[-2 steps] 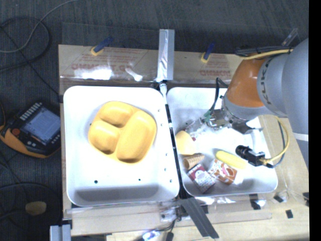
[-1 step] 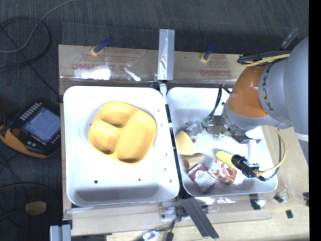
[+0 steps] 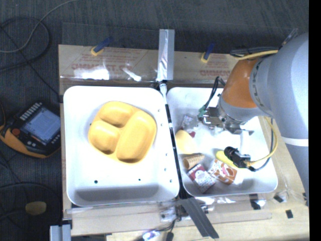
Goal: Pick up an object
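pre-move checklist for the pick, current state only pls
1. Arm over the right bin: ok, it reaches in from the right above that bin's far half.
2. Gripper state: cannot tell, the wrist hides it.
3. Anything held: cannot tell from this view.
4. Targets in the right bin: ok, a cone, two red packets, a banana and a pale yellow piece lie near its front.
5. Clutter around them: not ok, the cone and the packets touch or overlap.
6. Left bin: ok, a big yellow item sits alone in its middle.
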